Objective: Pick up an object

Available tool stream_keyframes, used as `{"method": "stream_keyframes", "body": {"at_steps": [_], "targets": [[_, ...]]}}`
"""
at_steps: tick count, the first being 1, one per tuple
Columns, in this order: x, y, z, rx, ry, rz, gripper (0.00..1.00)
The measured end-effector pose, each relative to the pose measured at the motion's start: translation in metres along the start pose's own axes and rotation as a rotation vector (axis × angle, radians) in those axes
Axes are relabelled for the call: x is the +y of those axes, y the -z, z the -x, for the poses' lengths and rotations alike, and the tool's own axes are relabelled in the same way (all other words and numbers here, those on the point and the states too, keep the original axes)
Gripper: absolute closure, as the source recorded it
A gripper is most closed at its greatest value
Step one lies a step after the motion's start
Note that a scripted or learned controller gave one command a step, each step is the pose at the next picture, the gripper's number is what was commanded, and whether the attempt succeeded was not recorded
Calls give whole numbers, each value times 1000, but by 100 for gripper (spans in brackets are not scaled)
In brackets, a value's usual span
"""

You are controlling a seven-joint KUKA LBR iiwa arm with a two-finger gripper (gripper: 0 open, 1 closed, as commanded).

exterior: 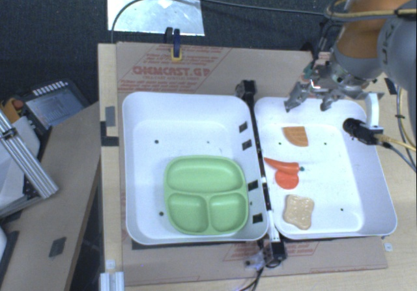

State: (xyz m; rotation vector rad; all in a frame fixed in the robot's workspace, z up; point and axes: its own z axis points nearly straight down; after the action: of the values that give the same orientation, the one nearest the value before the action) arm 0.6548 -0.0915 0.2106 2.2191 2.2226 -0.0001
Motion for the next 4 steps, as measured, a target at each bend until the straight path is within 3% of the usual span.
{"method": "stream_keyframes", "body": {"at_steps": [2,3,4], "targets": [[7,-113,10,0,-1,-1,0],[8,-99,10,0,0,4,100],[6,-43,19,0,-1,5,100]]}}
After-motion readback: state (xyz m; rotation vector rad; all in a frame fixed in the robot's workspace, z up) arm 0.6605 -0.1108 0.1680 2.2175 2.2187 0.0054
